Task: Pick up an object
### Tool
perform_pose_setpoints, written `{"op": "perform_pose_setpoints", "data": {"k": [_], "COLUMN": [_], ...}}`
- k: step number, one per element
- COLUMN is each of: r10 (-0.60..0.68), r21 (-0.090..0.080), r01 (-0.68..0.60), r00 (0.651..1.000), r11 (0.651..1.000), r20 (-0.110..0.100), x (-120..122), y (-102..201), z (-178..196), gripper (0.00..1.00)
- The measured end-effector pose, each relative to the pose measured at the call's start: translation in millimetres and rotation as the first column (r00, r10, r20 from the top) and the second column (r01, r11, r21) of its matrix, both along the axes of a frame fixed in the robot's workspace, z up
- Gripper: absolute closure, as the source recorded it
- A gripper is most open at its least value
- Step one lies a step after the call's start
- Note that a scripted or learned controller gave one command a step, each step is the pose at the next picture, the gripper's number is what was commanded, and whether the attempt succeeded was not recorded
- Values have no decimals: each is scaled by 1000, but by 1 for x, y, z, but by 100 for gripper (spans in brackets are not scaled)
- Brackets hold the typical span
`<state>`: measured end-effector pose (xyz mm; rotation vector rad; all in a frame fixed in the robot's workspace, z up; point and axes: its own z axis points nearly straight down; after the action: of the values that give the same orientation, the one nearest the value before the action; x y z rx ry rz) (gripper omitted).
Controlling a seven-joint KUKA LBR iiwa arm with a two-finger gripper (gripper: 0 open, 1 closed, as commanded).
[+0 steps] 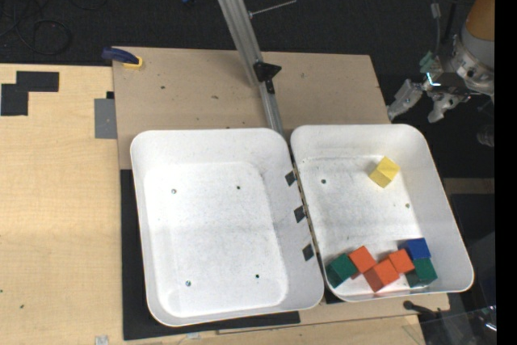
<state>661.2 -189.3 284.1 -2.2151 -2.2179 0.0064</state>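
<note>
Arm comes in at the 2 o'clock corner, orange band (482,12) high near the frame edge, grey wrist angled down and toward the bench. Gripper (420,103) hangs off the bench, just beyond the right bin's (452,206) far corner, above dark floor. Two pale fingers (402,103) spread apart, nothing between them.

Right bin: shallow white plastic tray, rounded corners, speckled matte floor. Yellow cube (384,172) sits alone at about 1 o'clock inside it, tilted a bit. Cluster of blocks jammed at 5 o'clock against the near wall: green block (342,267), orange block (363,258), red-orange block (382,275), another orange one (401,261), blue block (416,248), dark green block (421,273). All small, hard-edged, matte, touching or nearly so.

Left bin (149,174): same white tray, a few small dark dots on the floor. Black clips (300,214) along the seam where the two bins meet.

Ribbed aluminium rail (237,20) slants from 12 o'clock down to the bins' far junction. Bench top (323,85) is brown board; pale wood panel (48,198) at 9 o'clock. Blue and yellow clamp (123,56) at 10 o'clock on the board's corner
</note>
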Motion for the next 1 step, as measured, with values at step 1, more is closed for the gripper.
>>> {"op": "perform_pose_setpoints", "data": {"k": [1], "r10": [3], "r21": [-2], "r01": [-3], "r00": [1000], "r11": [1000], "r20": [4], "x": [1], "y": [0], "z": [3], "gripper": [0]}}
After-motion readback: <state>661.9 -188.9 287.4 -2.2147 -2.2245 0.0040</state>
